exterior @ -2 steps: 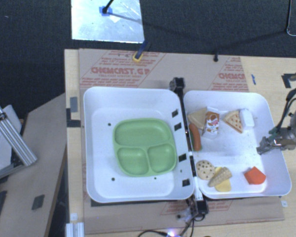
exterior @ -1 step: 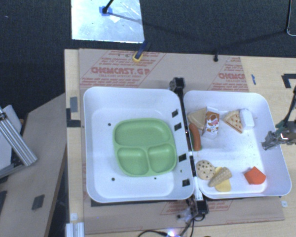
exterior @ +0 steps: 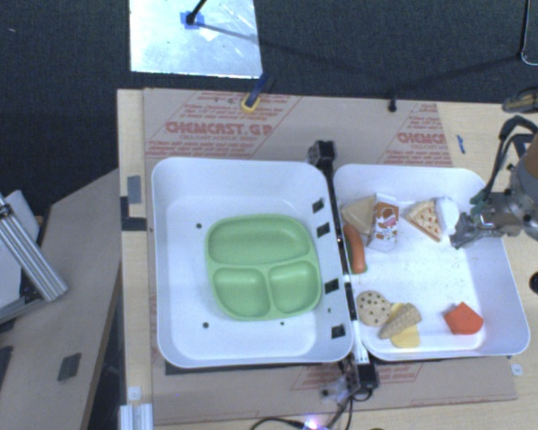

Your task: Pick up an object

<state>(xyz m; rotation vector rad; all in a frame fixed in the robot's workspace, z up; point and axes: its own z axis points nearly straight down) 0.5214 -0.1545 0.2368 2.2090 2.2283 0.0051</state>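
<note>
The right bin (exterior: 498, 280) holds several toy foods. Along its far side lie a tan bread wedge (exterior: 359, 212), a small brown and white carton (exterior: 386, 223), a pizza slice (exterior: 423, 219) and a white piece (exterior: 446, 210). A red sausage (exterior: 356, 248) lies along the left wall. Near the front sit a cookie (exterior: 372, 306), a yellow and tan wedge (exterior: 401, 322) and an orange block (exterior: 464, 319). My gripper (exterior: 471, 229) hangs over the bin's right part, just right of the white piece and the pizza slice, with nothing visibly in it.
The left bin (exterior: 175, 240) bears a green divided plate (exterior: 260, 267). A black hinge strip (exterior: 332, 240) runs between the bins. The arm's grey body (exterior: 533, 200) comes in over the right bin's far right corner. Bare bin floor lies between the carton and the orange block.
</note>
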